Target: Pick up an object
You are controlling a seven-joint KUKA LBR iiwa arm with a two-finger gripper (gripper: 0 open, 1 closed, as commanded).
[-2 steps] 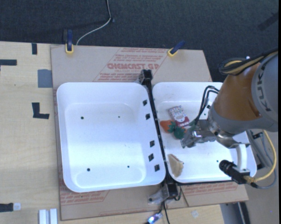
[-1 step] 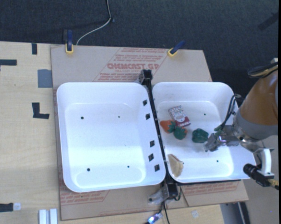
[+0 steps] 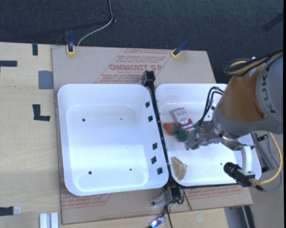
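Observation:
The right bin (image 3: 200,175) holds a small red and white packet (image 3: 180,115), an orange and green carrot-like toy (image 3: 176,130) and a tan wedge-shaped piece (image 3: 178,167) near its front left corner. My gripper (image 3: 194,141) hangs low over the middle of this bin, just right of the toy's green end. The wrist and cables cover the fingers. I see nothing held between them.
The left bin (image 3: 67,127) lies beside the right one, split off by a black divider (image 3: 155,127) with clips. The grey and orange arm (image 3: 247,103) covers the right bin's right side. Both bins rest on a cardboard sheet (image 3: 133,65).

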